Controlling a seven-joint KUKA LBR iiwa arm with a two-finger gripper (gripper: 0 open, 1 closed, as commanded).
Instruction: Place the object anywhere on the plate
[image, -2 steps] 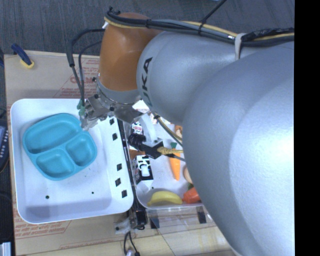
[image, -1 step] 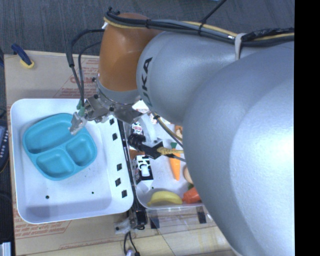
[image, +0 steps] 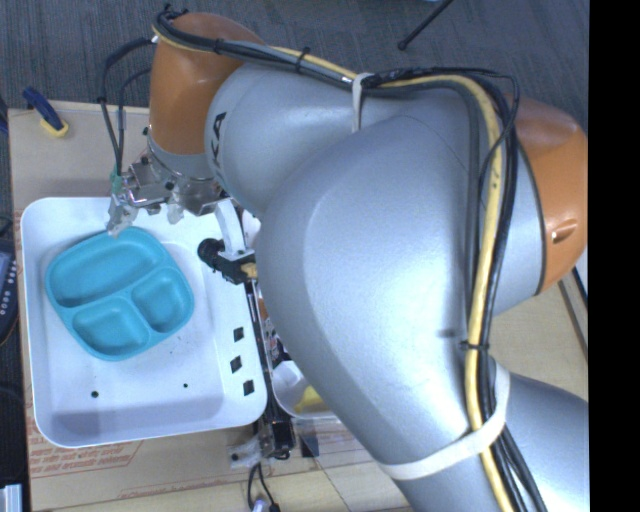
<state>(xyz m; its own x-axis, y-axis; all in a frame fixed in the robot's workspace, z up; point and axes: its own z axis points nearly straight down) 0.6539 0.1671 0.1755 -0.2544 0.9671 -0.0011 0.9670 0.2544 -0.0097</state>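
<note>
Closest to the camera, I see the arm (image: 400, 290) swelling across most of the right-hand side, covering nearly all of the right bin (image: 285, 392), where a sliver of something yellow shows at its edge. Beyond it the left bin (image: 120, 415) holds the blue plate (image: 118, 292) (three compartments, lying flat). Farther back, the gripper (image: 122, 212) hangs at the plate's far rim, just touching or barely above it. I cannot tell how the jaws stand, nor whether anything sits between them.
</note>
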